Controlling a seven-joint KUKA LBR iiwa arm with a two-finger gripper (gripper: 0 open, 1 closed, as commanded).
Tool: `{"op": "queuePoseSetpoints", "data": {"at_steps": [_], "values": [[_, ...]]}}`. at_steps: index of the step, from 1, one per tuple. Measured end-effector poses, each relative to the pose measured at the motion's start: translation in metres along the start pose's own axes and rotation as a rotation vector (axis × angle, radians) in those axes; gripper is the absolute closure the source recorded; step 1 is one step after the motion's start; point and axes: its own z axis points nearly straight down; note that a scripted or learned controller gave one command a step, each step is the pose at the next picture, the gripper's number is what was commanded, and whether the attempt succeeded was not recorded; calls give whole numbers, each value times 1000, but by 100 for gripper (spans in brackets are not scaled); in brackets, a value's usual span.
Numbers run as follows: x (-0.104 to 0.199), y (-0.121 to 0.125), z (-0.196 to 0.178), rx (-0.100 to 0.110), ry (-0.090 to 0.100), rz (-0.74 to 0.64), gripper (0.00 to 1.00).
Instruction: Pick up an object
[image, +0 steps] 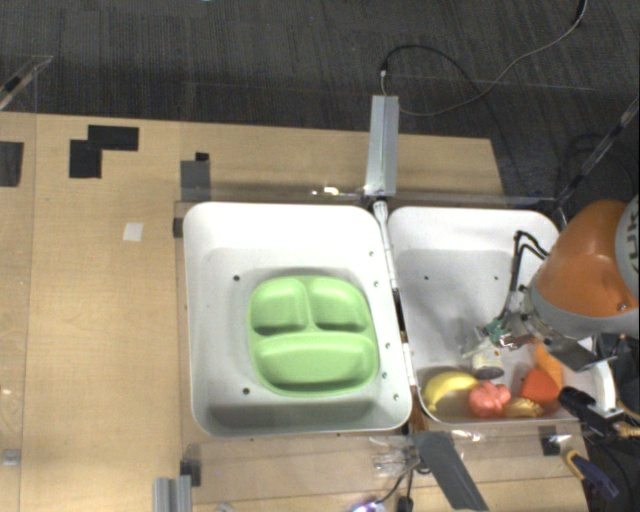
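Toy food pile (490, 392) in right bin (450, 260), arm (590, 270) bent low above it

The grey arm (600, 290) is extended in from the right edge, with its orange band seen above the wrist. The gripper (497, 340) is lowered toward the near right, but the state of its tips cannot be made out.
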Motion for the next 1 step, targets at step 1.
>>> {"op": "queuePoseSetpoints", "data": {"at_steps": [1], "values": [[55, 23, -127, 17, 6, 60, 100]]}}
